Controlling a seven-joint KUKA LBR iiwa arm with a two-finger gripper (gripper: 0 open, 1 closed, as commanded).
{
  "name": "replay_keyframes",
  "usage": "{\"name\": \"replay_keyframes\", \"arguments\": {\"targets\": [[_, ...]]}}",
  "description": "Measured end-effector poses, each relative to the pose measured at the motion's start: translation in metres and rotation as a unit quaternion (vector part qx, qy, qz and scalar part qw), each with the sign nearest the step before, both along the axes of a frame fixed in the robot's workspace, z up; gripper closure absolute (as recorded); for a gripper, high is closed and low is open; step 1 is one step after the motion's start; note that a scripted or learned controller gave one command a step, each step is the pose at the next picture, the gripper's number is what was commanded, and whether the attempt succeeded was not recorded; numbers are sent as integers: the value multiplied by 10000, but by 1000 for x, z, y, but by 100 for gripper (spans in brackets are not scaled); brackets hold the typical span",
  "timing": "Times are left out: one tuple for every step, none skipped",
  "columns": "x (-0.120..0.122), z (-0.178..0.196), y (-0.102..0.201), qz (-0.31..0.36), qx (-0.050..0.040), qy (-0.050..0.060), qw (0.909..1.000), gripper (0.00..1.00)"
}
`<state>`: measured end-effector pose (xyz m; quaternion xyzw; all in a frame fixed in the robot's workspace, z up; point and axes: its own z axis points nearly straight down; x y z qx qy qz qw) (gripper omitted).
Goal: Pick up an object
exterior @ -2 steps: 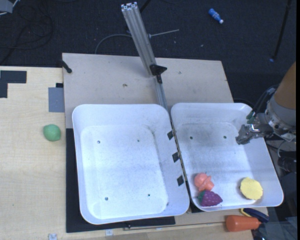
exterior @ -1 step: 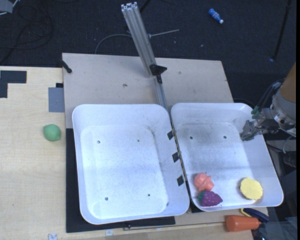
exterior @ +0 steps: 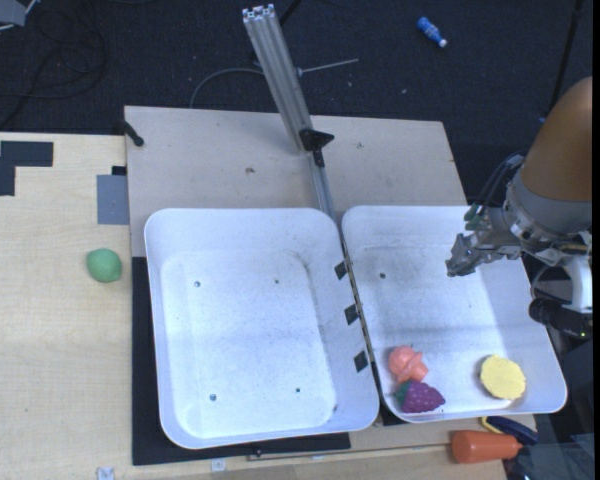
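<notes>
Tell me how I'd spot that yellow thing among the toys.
Look in the right-hand white bin, at the corner nearest the camera. The yellow object lies there alone, flat and roundish, to the right of the pink toy and the purple grapes.

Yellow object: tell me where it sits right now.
The yellow object lies in the right bin, at its near right corner, apart from the pink object and purple object on its left.

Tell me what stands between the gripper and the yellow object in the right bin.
Nothing visible does. The gripper is over the upper part of the right bin, and the yellow object lies near that bin's lower right corner, with bare white floor between. The pink piece and purple piece lie off to the left.
</notes>
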<state>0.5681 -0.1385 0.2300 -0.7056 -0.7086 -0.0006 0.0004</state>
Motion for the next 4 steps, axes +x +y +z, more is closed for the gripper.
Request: {"name": "replay_keyframes", "arguments": {"targets": [[2,3,43,-6,-2,2,10000,100],[13,10,92,-5,-2,3,10000,100],[9,13,140,-6,-3,2,10000,100],[13,6,182,-9,-5,6,10000,100]]}}
